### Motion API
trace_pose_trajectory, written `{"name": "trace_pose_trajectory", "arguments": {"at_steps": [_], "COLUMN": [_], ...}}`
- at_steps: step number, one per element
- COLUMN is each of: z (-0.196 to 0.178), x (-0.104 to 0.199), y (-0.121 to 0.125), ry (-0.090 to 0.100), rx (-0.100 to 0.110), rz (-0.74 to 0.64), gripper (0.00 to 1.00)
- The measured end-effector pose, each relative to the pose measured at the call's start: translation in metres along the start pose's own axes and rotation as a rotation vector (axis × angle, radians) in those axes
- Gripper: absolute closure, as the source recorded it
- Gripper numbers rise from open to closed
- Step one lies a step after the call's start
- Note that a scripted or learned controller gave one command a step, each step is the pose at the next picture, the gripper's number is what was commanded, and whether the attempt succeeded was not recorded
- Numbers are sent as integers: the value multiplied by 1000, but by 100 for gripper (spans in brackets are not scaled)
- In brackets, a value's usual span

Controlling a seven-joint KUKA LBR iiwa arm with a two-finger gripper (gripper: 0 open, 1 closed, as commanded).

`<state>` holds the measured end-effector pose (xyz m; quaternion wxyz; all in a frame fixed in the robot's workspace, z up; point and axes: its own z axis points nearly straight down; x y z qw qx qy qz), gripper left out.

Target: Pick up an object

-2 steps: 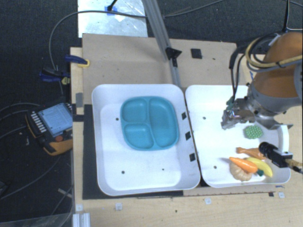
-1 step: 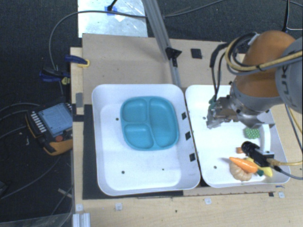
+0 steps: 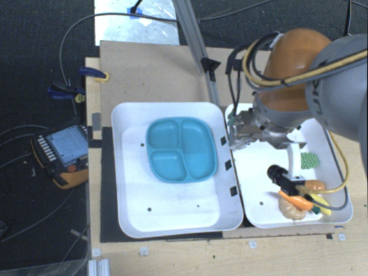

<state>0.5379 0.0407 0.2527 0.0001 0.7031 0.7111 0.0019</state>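
Note:
My gripper (image 3: 238, 134) hangs over the upper left part of the right bin (image 3: 256, 203), close to the wall it shares with the left bin; the wrist's grey and orange bulk hides most of it. Small things lie in the right bin's near right corner: a tan pastry-like piece (image 3: 292, 211), an orange carrot-shaped piece (image 3: 294, 200) across it, and an orange oval piece (image 3: 315, 185). A small green patterned item (image 3: 311, 160) lies further back by the right wall. None of them is seen between the fingers.
A blue divided plate (image 3: 182, 149) rests in the back half of the left bin (image 3: 167, 211). A slanted metal pole (image 3: 192, 33) rises behind the bins. Clamps and a handheld device (image 3: 63, 151) lie left of the bench.

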Motion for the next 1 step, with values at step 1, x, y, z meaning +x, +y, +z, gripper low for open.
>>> {"name": "trace_pose_trajectory", "arguments": {"at_steps": [1], "z": [11], "x": [59], "y": [-1], "ry": [0], "rx": [3], "rz": [0], "gripper": [100]}}
